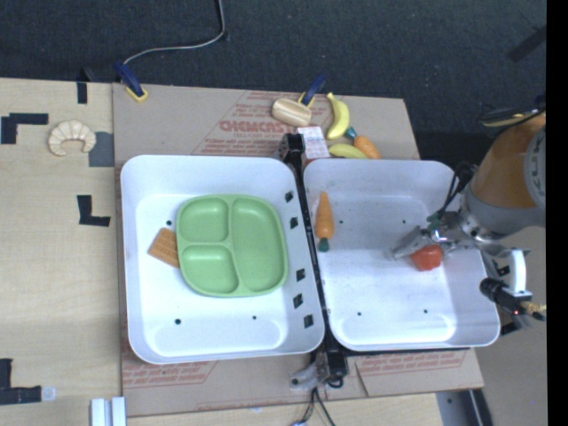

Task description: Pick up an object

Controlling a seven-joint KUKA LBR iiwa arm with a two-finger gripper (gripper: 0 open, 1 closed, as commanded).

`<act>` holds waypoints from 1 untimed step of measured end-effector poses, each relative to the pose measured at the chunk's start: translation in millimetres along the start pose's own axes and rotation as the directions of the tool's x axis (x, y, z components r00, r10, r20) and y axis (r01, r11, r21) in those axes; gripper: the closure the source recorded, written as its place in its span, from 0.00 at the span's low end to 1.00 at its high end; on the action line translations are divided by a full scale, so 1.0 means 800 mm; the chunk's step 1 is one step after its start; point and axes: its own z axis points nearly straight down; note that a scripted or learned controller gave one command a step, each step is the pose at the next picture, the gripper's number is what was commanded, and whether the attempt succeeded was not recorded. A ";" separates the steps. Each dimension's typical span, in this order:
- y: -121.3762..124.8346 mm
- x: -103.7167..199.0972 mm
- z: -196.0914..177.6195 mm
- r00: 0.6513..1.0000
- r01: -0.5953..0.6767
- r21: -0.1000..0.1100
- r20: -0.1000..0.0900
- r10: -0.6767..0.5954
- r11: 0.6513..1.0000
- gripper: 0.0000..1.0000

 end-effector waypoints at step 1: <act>0.000 0.000 -0.012 1.000 0.000 0.000 0.001 0.000 1.000 1.00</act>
